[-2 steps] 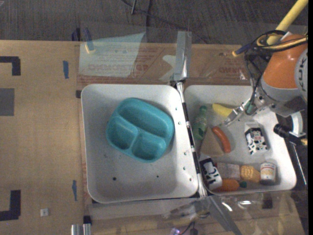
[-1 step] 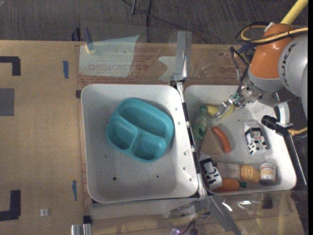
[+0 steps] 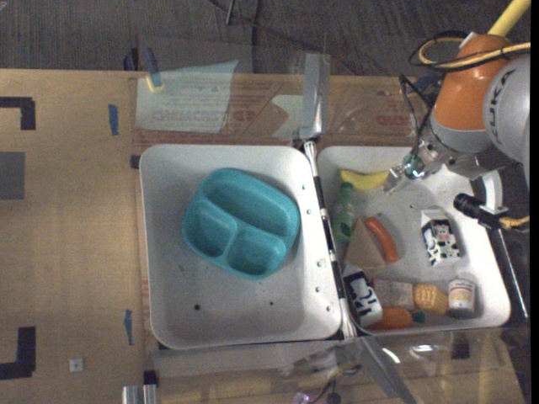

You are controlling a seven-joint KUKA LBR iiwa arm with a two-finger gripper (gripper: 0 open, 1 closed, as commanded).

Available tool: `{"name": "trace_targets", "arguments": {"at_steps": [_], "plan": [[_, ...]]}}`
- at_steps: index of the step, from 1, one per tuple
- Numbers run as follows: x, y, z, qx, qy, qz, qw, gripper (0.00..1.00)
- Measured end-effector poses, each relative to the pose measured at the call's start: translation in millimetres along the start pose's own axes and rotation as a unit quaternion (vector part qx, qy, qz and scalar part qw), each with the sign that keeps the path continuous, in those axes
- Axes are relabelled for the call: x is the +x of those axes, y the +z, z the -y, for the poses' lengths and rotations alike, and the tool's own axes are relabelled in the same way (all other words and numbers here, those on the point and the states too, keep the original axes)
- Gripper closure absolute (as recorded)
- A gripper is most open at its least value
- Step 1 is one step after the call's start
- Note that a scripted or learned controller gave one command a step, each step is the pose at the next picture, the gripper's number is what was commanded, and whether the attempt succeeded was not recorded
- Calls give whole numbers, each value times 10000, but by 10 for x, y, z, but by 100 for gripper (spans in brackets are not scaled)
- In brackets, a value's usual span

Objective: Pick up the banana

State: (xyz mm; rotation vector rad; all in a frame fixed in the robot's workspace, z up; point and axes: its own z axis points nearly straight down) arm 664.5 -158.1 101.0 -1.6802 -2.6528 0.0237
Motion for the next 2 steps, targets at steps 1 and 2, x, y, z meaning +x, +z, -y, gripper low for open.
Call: {"name": "trace_targets", "arguments": {"at_steps": [1, 2], "plan": [[1, 1, 0, 0, 0, -1, 10000, 0], [32, 121, 27, -79, -530, -24, 9986, 0]]}}
